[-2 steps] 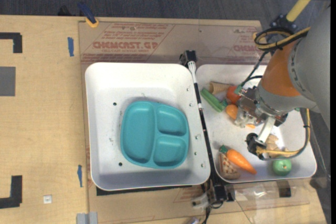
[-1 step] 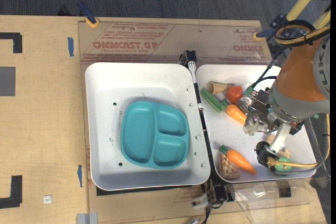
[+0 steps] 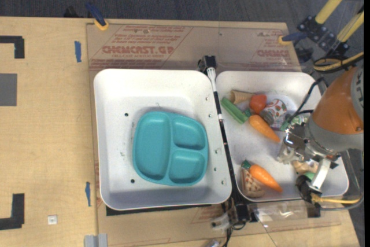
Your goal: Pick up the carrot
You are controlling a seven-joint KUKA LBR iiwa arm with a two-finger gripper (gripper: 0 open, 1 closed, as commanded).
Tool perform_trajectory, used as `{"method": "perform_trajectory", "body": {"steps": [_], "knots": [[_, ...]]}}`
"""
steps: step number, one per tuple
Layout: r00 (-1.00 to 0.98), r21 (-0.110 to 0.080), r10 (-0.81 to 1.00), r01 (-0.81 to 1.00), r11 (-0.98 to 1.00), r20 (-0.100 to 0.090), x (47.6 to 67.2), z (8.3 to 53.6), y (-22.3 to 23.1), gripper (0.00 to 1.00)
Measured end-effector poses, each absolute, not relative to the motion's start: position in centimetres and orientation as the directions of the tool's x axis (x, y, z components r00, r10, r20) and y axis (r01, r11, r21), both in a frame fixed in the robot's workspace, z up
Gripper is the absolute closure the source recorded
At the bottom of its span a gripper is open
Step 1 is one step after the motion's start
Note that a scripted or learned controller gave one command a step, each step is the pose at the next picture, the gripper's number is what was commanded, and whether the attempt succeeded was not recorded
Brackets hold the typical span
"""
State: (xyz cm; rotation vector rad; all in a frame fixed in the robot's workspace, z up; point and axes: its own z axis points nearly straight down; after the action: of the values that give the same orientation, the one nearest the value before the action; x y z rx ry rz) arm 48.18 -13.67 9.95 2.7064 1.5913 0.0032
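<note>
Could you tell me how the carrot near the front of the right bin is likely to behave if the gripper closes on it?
The carrot looks like smooth moulded plastic, so probably stiff, light and a bit slippery. Its tapered, rounded body may roll or squirt out of a pinch. It leans against a brownish toy, which may shift with it.

Green stick (image 3: 234,110), tomato (image 3: 258,103) crowd carrot (image 3: 265,128); right side open.
</note>
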Motion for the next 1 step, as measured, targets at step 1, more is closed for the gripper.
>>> {"method": "perform_trajectory", "body": {"steps": [1], "knots": [[0.502, 0.014, 0.865, 0.865, -0.502, 0.001, 54.48, 9.02, -10.42, 1.0]]}}
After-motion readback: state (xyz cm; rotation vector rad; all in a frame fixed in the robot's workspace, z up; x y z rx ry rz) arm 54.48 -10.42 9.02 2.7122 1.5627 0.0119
